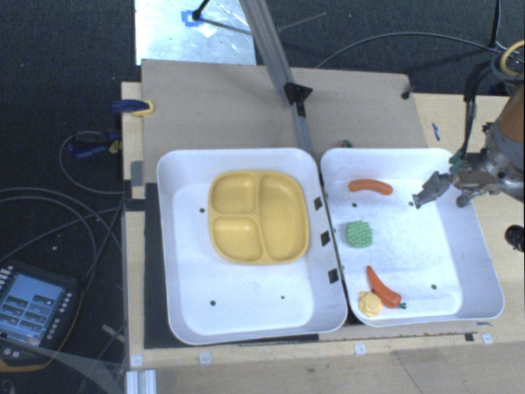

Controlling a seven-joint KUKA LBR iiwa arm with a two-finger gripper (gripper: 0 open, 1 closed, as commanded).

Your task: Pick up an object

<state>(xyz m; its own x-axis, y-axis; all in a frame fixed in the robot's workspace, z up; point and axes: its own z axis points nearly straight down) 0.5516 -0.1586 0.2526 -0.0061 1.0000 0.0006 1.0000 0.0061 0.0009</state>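
1. Camera view — gripper [443,189] hangs over the right bin [480,257], its upper right part; how far open, cannot tell, nothing seen in it.
2. Sausage [370,187] lies just left of it; green ball [358,234] and carrot [383,286] nearer the front.
3. Approach step, I judge — next: line up over one object, descend.

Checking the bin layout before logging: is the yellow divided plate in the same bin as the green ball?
No. The yellow divided plate lies in the left bin, while the green ball lies in the right bin.
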